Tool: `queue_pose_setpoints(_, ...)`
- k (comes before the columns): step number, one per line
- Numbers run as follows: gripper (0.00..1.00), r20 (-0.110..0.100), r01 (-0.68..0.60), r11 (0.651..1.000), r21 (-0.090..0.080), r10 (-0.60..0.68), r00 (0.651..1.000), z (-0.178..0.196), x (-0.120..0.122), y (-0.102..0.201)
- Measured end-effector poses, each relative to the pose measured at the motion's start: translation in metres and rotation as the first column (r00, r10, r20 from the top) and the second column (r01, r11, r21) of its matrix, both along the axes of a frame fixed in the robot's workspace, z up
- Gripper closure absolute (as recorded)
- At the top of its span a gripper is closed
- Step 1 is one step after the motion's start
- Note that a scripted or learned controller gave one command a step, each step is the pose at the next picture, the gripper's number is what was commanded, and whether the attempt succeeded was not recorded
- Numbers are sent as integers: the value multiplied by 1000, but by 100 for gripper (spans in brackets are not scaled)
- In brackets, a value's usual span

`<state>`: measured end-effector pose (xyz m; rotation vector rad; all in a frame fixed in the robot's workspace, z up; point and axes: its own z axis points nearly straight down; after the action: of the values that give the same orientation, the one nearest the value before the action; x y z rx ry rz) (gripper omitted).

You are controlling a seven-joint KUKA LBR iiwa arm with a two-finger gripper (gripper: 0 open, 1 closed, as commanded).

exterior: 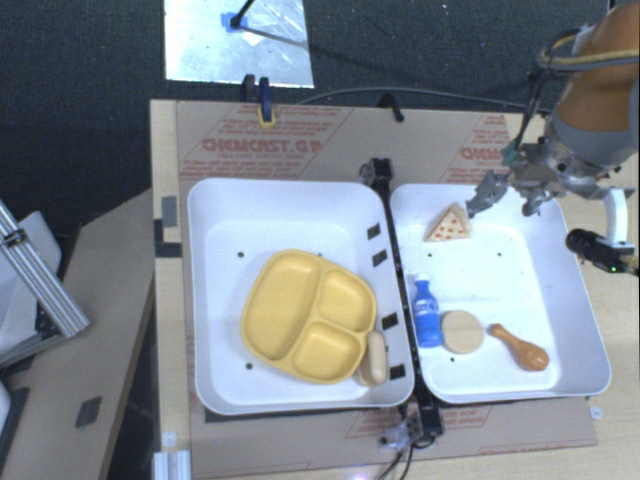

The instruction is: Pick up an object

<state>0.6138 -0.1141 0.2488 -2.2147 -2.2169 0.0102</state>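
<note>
The right bin (560, 268) holds a pizza-slice toy (448, 226) at its far left, a small blue bottle (426, 313), a round tan disc (462, 331) and an orange-brown drumstick-shaped toy (519, 347) near the front. My gripper (509, 197) hangs over the bin's far edge, to the right of the pizza slice, with two fingers spread apart and nothing between them. The orange-banded arm (598, 78) rises above it at the upper right.
The left bin (215, 268) holds a yellow divided tray (309, 314) and a beige bread-like piece (375, 357) at its front right. Black clips (380, 258) run along the divider between the bins. A metal rail (35, 273) juts in at the left.
</note>
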Motion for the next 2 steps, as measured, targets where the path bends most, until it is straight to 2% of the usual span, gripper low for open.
queue_pose_setpoints(1, 0, 12, -2, 1000, -2, 2, 1000, 7, 2, 0)
queue_pose_setpoints(2, 0, 7, 0, 1000, -1, 0, 1000, -46, 3, -10)
